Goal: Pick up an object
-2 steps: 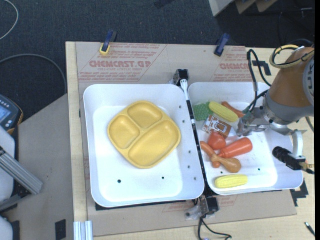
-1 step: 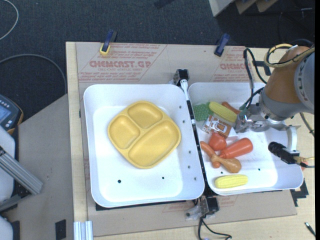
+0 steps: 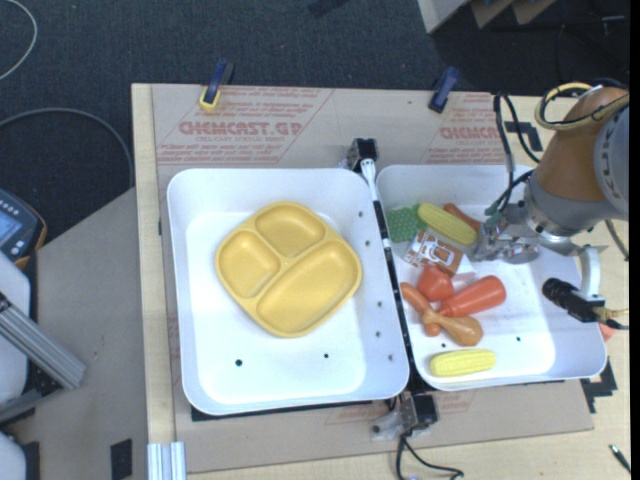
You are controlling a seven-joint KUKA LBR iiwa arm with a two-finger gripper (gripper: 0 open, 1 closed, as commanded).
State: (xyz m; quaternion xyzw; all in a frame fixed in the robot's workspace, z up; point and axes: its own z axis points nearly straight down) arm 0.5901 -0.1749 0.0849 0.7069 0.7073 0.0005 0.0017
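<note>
Inside the right white bin point(image 3: 575, 353), toy foods lie heaped left of centre: two yellow plastic corn cobs point(image 3: 447, 223), two orange carrots point(image 3: 474, 296), a green piece and a printed packet. My tool point(image 3: 500, 243) hangs low beside the upper cob; its grip I cannot tell. I judge this the reaching step; next comes closing squarely on one item. One yellow divided plate point(image 3: 288, 266) fills the left bin.

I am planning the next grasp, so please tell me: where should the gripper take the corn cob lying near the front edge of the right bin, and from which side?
Grip the corn cob across its middle, coming straight down. It lies flat and alone, long axis left to right, with bare bin floor behind it.
</note>
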